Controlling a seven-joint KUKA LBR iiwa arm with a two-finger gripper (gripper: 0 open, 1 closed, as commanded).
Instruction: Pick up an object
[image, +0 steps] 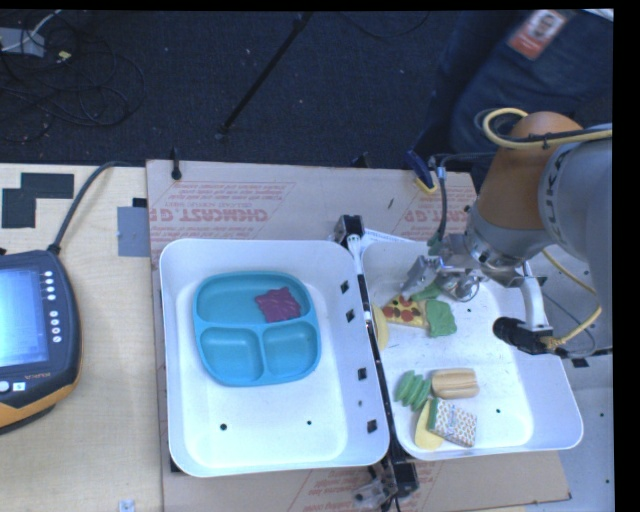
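Observation:
My gripper (432, 276) is low over the far left part of the right bin (545, 400), just above a toy pizza slice (404, 312) and a green leafy piece (441, 319). Nothing can be seen held in it. Nearer the front of that bin lie a green pea pod (411, 388), a tan bun (455, 381), a yellow wedge (427, 428) and a speckled cracker (457, 423). In the left bin (190, 420), a blue divided plate (235, 350) carries a magenta piece (279, 303) in its far right compartment.
The grey arm with its orange band (525, 180) comes in from the right over the right bin's far corner. A black ridge (364, 330) separates the bins. A teach pendant (30, 330) lies on the bench at far left.

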